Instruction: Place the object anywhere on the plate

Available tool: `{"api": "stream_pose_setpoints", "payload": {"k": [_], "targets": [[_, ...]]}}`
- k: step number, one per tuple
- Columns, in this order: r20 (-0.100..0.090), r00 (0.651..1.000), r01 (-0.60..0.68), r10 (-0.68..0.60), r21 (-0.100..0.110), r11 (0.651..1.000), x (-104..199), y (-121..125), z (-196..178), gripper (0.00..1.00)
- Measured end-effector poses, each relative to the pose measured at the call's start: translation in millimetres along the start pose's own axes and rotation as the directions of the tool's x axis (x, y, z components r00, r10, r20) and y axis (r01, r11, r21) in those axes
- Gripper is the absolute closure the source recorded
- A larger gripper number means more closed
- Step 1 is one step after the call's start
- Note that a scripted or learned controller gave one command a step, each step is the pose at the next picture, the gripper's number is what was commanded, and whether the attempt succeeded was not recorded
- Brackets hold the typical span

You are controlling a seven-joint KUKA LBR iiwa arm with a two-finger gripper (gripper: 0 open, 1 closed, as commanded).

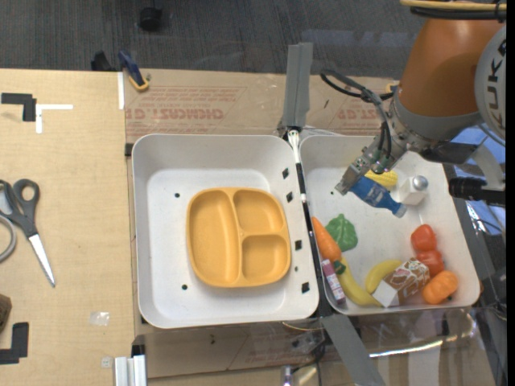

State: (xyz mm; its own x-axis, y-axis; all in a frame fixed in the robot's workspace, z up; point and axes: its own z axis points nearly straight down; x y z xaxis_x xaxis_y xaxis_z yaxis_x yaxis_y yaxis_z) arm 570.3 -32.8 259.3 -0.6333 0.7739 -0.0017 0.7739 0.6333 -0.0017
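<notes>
Orange and red toy food crowds the near edge of the right bin (471, 252): an orange fruit (439, 287) at the near right corner, a brown and white carton (404, 281) just beside it, two bananas (364, 284) toward the near left corner, tomatoes (426, 248) along the right wall, a carrot (325, 239) against the left wall with a green leafy piece (342, 231) next to it. Further in, toward the bin's far side, lies a blue and yellow bottle (383, 191) with a white cap (416, 186), tilted on its side; my read is that this is the object being picked. Gripper (364, 171) sits right at the bottle's left end, touching or just above it, can't tell which. Can't tell how wide the fingers are set either, or whether anything is actually between them, so no confirmed grasp. Yellow plate (239, 237) with three compartments sits mid-floor in the left bin (153, 240), well apart from the bottle. To do this step well: centre on the bottle body, not the end, since it lies slanted and could pivot out; lift clear of the wall between the bins before crossing; any compartment will do. Arm comes in from the right over the far right corner, orange band (447, 55) high, wrist angled down and left toward the bottle.
</notes>
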Motion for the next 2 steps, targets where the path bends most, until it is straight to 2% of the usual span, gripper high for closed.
{"api": "stream_pose_setpoints", "payload": {"k": [1, 2], "targets": [[-0.002, 0.983, 0.184, -0.184, -0.001, 0.983, 85.5, 54.6, 68.0, 1.0], [-0.001, 0.983, 0.183, -0.183, -0.001, 0.983, 85.2, 54.5, 67.9, 0.0]]}}
